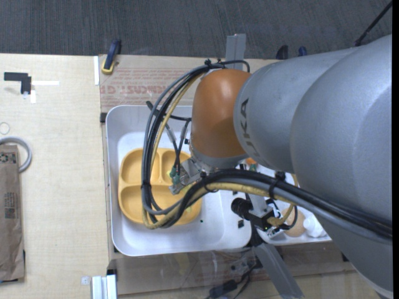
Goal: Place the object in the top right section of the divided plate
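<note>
Standing by the bench, what I mostly see is the arm (324,123) itself, swung in from the right so that its orange band (218,114) hangs over the left bin (115,167) of the 2 white bins. That placing makes sense for the task: the yellow divided plate (134,179) lies flat in that bin, and the wrist sits above the plate's right side, roughly over the top right section (167,159), where the object is meant to go. A bundle of black cables (149,154) loops down across the plate and covers part of that section, so I cannot say whether anything lies in it. The gripper (187,182) is tucked under the wrist, pointing down toward the plate, and I cannot tell whether it is released, clenched or carrying something. Nor can I pick out the object for certain. A few small things, 1 pale (313,228) and 1 tan (297,224), lie in the right bin (312,238) under the arm's shadow, and any of them might be a candidate. My guess is that the arm is either delivering to the plate or hovering there. The risk I would watch is the cables dragging over the plate's rim and nudging it.
</note>
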`<action>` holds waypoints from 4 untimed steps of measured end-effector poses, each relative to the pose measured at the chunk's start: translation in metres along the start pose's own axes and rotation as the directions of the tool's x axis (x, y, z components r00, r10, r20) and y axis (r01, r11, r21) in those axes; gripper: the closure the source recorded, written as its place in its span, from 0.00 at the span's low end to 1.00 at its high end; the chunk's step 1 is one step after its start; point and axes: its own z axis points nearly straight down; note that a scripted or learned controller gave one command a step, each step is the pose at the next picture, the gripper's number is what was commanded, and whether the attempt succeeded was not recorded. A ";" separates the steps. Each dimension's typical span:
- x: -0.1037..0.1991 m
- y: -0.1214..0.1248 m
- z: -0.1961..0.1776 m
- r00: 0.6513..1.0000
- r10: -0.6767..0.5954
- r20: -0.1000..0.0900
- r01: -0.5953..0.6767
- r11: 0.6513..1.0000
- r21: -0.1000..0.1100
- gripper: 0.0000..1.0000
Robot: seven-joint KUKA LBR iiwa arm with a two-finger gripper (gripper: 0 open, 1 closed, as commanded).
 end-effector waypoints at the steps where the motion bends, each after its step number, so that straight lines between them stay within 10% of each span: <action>1: 0.054 -0.002 0.047 0.998 -0.064 -0.001 0.064 0.998 0.003 1.00; 3: 0.055 0.005 0.070 0.896 -0.443 0.010 0.443 0.896 -0.020 1.00; 4: -0.038 0.109 -0.006 0.877 -0.481 0.003 0.481 0.877 -0.004 1.00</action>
